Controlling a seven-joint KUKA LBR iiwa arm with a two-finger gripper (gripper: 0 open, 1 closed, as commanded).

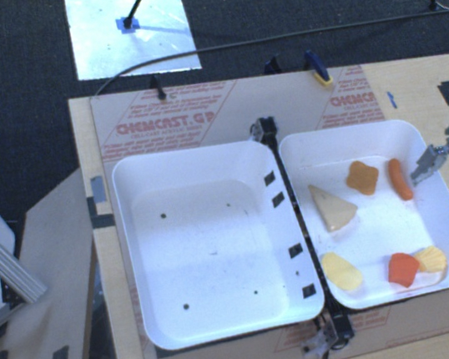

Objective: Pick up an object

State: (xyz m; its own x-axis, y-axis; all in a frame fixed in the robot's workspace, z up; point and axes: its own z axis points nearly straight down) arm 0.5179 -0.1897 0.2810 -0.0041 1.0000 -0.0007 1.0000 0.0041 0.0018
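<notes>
The right bin (443,216) holds several small objects. An orange lump (362,177) and an orange-red stick (398,179) lie near its far right. A cream wedge (333,206) rests by the bin's left wall. Along the near side are a yellow oval piece (341,272), a red chunk (402,270) and a pale yellow ridged piece (431,259) touching it. My gripper (443,160) reaches in from the right edge, over the bin's right rim and just right of the orange-red stick. Nothing shows in its grasp.
The left bin (209,244) sits beside the right one, joined along a black-clipped seam (292,223). Both stand on a brown board (197,111). A shiny metal sheet (129,29) lies beyond the bench. An aluminium rail (1,260) stands at the far left.
</notes>
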